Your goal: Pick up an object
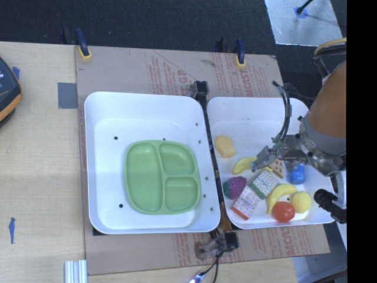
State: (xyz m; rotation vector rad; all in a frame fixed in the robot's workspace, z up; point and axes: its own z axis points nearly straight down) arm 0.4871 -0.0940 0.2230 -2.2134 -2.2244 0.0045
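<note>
Lying in the right bin [247, 108] are the objects to pick from: a pale yellow block [224, 145] near the bin's left wall, a small banana [243, 165] just right of and below it, purple grapes [234, 187] lower down by the left wall, a red-and-white carton [247, 203] touching a green-and-white carton [264, 183], a larger banana [279, 194] beside those, a tomato [283, 211] and a lemon [301, 201] close together at the bin's near right corner, and a blue piece [296, 174] partly under the arm; the gripper [264, 158] hangs over the middle of this bin, its dark tip just right of the small banana and above the green-and-white carton; nothing can be seen between its fingers, and whether they are spread or pressed together I cannot tell at this angle; the arm [330, 119] comes in from the right, with a black cable [287, 114] curving over it; the left bin [94, 158] holds a green plate [162, 177] with three compartments, lying flat near its centre; both bins sit side by side on a cardboard sheet [153, 69] held by two clamps [83, 45] at its far edge.
</note>
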